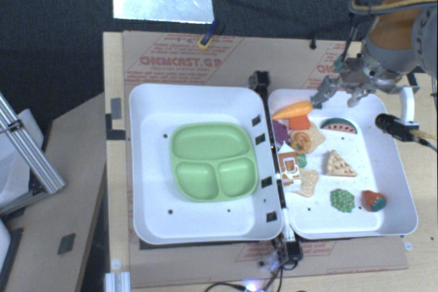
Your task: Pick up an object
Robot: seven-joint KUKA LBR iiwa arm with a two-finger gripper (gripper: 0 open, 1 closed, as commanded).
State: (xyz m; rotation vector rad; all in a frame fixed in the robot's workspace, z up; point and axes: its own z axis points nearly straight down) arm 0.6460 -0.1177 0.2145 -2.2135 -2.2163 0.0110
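Your pincer (340, 90) hangs spread and empty; the carrot (293, 110) lies just at its eight o'clock, long axis running nearly nine-to-three.

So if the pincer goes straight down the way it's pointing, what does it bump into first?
Probably the bare floor of the right bin. The pincer hangs over its far edge, between the carrot and the watermelon slice. Depth is hard to judge, so the carrot is possible.

"CHEMCAST GP" on brown board (179, 59)

A cardboard-topped bench (171, 58) bears two white bins (147, 147) side by side.
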